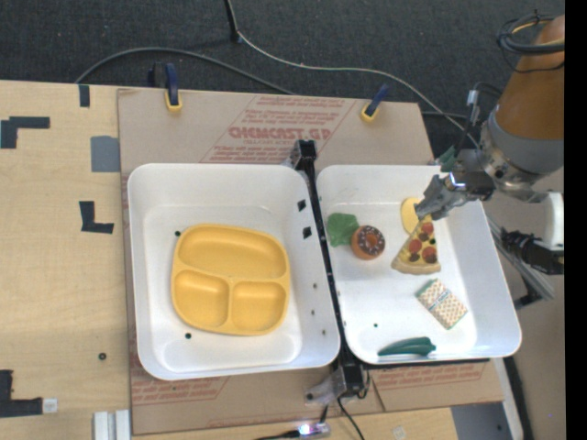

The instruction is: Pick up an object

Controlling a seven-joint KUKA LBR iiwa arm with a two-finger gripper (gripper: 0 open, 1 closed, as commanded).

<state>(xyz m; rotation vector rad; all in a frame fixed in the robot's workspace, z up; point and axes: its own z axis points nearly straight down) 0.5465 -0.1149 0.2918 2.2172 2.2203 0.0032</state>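
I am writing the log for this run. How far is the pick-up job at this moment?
Nothing looks done yet: the pizza slice, donut, green leaf, patterned packet and green pod all lie in the right bin. In hand: the gripper sits low above the pizza slice, beside a yellow piece. Left: gripping one object and lifting it.

- Dark grey carpet (367, 16) lies beyond the bench, crossed by a thin cable (275, 51).
- The pale wooden benchtop (55, 246) carries a cardboard sheet (275, 126), clamped at its far edge.
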